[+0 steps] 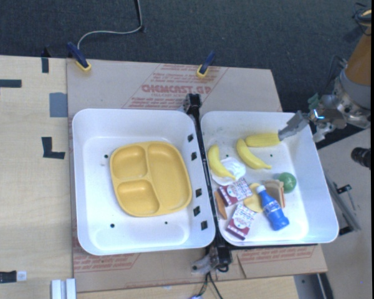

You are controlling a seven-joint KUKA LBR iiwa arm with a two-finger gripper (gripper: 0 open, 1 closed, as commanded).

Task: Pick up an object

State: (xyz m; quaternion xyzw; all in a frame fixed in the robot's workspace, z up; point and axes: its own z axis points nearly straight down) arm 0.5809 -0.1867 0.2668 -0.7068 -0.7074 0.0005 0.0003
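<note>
My tool (294, 128) sits at the upper right of the frame, over the top right corner of the right-hand white bin (324, 192). I cannot tell whether it is released or clenched; its dark tip touches or nearly touches a yellow block-shaped piece (262, 140), and the contact is too small to read. That piece lies just left of the tool, its long axis running left to right, pointing at the tip. Below it lie two bananas (252, 154), then a green ball (288, 181), a blue bottle (273, 211) and small packets (240, 220). The left-hand bin (87, 185) holds a yellow divided plate (151, 178). Both bins rest on the table (25, 198). I judge the yellow piece my nearest target.
</note>
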